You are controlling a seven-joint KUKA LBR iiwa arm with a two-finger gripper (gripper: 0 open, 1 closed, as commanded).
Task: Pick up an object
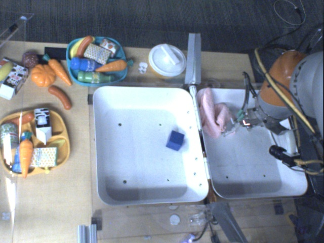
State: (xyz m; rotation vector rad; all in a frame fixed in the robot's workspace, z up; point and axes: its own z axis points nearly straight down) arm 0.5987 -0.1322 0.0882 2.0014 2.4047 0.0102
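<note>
I see the gripper [234, 124] low in the right white bin [253, 178], fingers touching a crumpled soft pink cloth [211, 114]; whether they clamp it, I cannot tell. The cloth lies bunched against that bin's left wall, just left of the gripper.

The arm [304, 85] was pale grey and rounded, with a bright orange band [283, 72] curving over its bulk near the wrist. A yellowish hose [283, 99] and dark cables [298, 158] looped along its side, one ending in a black plug. The gripper [242, 121] at its end was small, dark metal with silvery parts and a tiny red light.
</note>
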